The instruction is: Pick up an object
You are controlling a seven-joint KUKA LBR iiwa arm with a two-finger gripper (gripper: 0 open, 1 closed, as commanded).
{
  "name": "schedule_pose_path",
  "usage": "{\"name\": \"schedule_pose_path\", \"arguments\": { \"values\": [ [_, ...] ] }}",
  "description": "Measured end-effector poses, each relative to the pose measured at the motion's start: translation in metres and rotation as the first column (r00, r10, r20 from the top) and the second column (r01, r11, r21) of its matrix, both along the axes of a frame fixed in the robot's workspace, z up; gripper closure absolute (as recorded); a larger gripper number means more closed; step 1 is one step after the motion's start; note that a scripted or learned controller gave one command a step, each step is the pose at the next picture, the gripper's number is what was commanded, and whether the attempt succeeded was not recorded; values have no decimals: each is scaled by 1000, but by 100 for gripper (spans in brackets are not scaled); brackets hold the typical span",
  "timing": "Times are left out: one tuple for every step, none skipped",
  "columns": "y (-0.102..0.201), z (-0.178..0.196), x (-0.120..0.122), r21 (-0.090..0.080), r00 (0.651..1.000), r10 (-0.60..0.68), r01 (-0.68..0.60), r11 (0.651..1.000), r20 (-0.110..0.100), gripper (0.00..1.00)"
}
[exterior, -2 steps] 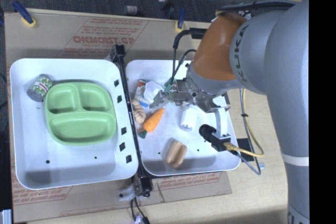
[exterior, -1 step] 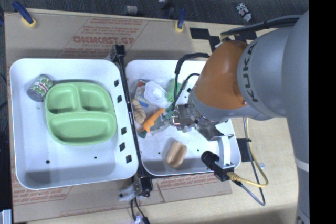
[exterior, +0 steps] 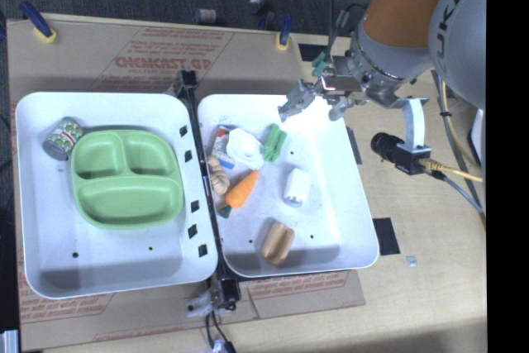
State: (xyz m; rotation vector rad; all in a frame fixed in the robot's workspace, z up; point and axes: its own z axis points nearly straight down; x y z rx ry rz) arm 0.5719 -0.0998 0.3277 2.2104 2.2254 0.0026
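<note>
Landmark: I take the right bin (exterior: 351, 202) as my reference; it sits on brown cardboard (exterior: 165, 54) on the tabletop (exterior: 430, 277)
Arm: I see the grey arm (exterior: 450, 4) with its orange band reaching over the bin's far right corner
Pincer: the pincer (exterior: 314, 102) hangs above the far rim of the right bin, fingers spread and released, with nothing between them
Green block: a small green piece (exterior: 274, 142) lies in the far half of the bin, just below the pincer and apart from it
White crumpled item: a white item (exterior: 243, 148) lies touching the left side of the green piece
Carrot: an orange toy carrot (exterior: 241, 189) lies near the bin's middle, tilted, its tip towards the left wall
White block: a small white block (exterior: 297, 185) lies right of the carrot, apart from it
Bread roll: a tan roll-shaped toy (exterior: 277, 241) lies towards the bin's near wall
Left wall clutter: a beige shell-like item (exterior: 218, 175) and a printed packet (exterior: 220, 145) lie against the bin's left wall; I cannot tell what they are exactly
Left bin: the left bin (exterior: 107, 260), touching the right bin's left side, holds a green divided tray (exterior: 126, 178) and a small can (exterior: 63, 137) at the tray's far left corner
</note>
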Motion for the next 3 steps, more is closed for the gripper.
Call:
{"name": "schedule_pose_path", "arguments": {
  "values": [
    [89, -46, 51, 2, 1000, 1, -1, 1000, -6, 0],
    [173, -34, 84, 3, 1000, 1, -1, 1000, -5, 0],
    [211, -149, 39, 2, 1000, 1, -1, 1000, -12, 0]
  ]
}}
